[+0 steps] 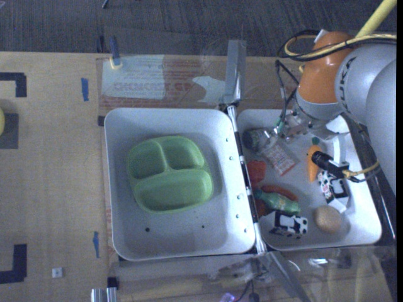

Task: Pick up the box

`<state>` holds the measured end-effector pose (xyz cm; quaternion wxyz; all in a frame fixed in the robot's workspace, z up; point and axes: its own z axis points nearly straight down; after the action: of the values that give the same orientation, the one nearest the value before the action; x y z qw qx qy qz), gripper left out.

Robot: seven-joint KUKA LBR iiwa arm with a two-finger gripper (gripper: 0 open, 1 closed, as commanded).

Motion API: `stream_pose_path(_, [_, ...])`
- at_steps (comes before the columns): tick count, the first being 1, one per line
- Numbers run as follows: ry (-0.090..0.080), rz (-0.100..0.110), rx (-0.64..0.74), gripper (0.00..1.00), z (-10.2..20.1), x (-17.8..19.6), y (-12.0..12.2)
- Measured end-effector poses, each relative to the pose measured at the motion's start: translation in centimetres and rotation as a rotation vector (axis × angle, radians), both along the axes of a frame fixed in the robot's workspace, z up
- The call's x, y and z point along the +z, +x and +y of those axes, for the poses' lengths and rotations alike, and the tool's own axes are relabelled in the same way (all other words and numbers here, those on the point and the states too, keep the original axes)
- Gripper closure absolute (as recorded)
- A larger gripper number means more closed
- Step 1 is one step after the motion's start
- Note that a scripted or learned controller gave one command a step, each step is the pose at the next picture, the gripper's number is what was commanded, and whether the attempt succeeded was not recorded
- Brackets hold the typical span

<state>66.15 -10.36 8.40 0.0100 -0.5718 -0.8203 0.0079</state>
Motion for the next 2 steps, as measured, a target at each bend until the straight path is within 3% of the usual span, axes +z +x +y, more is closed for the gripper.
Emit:
stream_pose_path(1, [0.001, -0.03, 0.073, 0.0, -0.8, 3.1, 0.6])
stream_pose_path(2, [0.001, -0.028, -0.083, 0.0, -0.6, 0.2, -3.6])
